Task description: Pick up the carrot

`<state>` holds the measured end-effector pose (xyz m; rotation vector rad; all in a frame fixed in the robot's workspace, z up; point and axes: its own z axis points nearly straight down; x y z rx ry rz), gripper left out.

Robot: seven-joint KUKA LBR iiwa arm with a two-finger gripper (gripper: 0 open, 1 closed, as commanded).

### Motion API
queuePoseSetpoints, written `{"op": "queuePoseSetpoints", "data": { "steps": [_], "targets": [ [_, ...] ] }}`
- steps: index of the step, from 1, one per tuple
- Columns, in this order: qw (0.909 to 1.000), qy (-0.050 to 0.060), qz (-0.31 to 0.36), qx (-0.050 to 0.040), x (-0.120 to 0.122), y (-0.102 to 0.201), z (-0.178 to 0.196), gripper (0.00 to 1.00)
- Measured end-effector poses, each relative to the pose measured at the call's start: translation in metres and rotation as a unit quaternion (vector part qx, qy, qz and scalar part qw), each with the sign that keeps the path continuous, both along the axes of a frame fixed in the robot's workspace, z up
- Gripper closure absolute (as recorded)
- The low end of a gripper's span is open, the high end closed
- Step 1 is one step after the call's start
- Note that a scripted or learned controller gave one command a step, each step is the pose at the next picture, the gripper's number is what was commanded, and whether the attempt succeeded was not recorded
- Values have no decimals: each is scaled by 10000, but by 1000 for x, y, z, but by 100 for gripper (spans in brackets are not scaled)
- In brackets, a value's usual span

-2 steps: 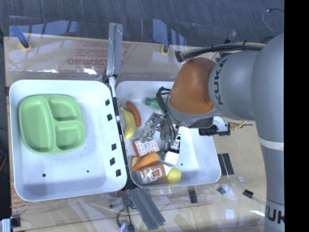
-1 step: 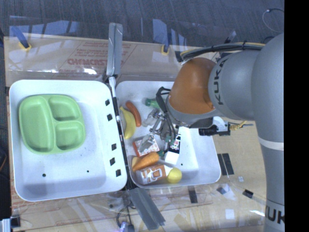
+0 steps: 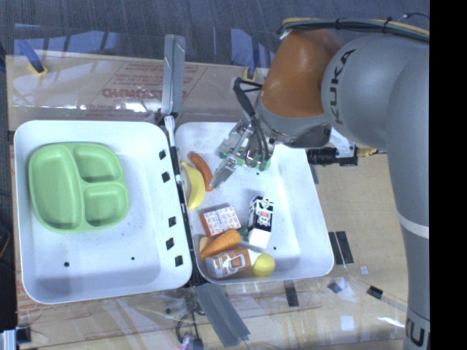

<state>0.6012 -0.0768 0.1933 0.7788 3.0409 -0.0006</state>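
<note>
Pincer [image 3: 235, 157] hangs spread and empty above the right bin [image 3: 303, 195], well apart from the carrot [image 3: 220, 243].

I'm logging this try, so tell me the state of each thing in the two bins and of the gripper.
carrot: lying flat in right bin, ungrasped
gripper: above right bin's far end, near hot dog
banana: lying by divider
hot dog: lying beside banana
milk carton: on its side
lemon: resting near corner
green plate: flat in left bin

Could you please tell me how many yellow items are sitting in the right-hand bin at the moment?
2: a banana against the right bin's left wall, beside a sausage, and a lemon near its front edge, next to a bottle. More could be hidden under the arm.
</note>
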Motion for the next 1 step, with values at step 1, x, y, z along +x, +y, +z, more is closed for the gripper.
{"op": "queuePoseSetpoints", "data": {
  "steps": [1],
  "targets": [
    [9900,29,1412,9,-64,-14,-102,0]
  ]
}}
